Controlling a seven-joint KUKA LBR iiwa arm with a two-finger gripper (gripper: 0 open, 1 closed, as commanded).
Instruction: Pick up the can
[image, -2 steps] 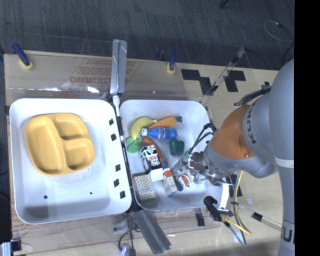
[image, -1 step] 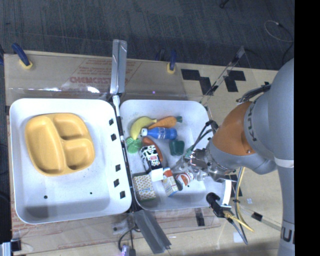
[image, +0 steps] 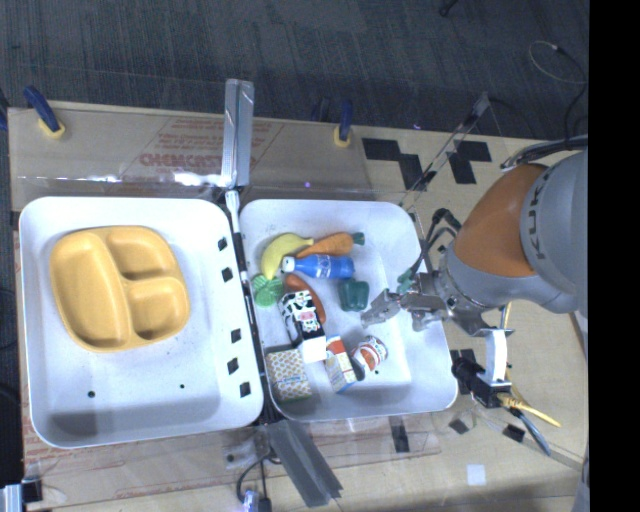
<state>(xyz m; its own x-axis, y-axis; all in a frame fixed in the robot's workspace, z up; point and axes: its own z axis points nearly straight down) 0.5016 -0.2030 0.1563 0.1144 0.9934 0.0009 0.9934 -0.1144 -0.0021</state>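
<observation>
While the metal pincer (image: 385, 305) hangs over the right bin (image: 425, 385) near its right wall, I cannot tell its state. Nearby, the small cylindrical red-and-white can (image: 371, 354) lies toward the front edge, beside a printed carton (image: 340, 366).

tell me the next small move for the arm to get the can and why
Probably slide the pincer a little toward the near edge of the right bin and lower it over the can. The pincer hovers just beyond the can, which lies among the cartons by that bin's front wall, not yet between the fingers.

Brown bench (image: 90, 140), 2 white bins side by side, left bin (image: 40, 300), right bin (image: 400, 385)
</observation>
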